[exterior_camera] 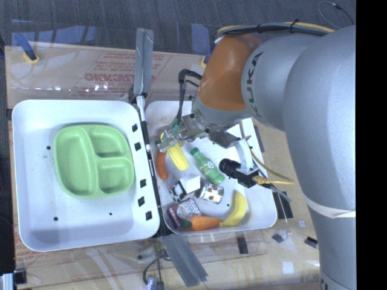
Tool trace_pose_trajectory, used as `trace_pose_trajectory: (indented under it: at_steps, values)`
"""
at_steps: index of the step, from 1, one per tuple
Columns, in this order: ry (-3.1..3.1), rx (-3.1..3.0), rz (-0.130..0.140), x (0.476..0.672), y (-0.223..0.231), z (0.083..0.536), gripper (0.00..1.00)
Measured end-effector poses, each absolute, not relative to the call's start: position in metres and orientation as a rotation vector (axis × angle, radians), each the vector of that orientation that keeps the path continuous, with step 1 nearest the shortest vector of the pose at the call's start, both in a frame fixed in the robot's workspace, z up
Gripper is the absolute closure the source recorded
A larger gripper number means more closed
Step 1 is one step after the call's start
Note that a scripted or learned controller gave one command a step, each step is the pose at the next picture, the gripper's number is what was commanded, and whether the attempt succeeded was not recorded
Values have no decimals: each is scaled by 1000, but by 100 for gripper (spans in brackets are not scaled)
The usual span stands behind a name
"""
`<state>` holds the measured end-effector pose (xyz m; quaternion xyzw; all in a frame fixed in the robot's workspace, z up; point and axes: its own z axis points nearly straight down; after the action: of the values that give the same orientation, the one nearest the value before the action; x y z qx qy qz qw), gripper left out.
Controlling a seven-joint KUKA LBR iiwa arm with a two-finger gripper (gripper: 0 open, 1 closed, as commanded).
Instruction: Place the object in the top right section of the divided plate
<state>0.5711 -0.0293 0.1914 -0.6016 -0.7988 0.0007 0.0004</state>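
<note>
A green divided plate (94,160) lies in the left white bin (36,222); nothing rests in its sections. Over the upper left part of the right bin (266,219), my gripper (170,136) hangs low, just above a yellow corn cob (177,157). An orange carrot (162,165) lies left of the corn, against the bin's wall. The wrist hides what sits directly under the gripper.
The right bin also holds a green bottle (207,167), a banana (238,210), a second carrot (203,223), a red and white packet (188,209), a red-dotted white item (211,193) and a small black and white piece (179,190). The arm covers the bin's upper right.
</note>
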Motion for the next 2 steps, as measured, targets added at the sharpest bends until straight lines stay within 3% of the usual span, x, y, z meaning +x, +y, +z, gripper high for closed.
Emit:
trace_pose_trajectory:
  at_steps: [1, 2]
  values:
    - [-2658, -1668, 4, 551, 24, 191, 100]
    - [-2401, -2025, 3, 564, 46, 191, 100]
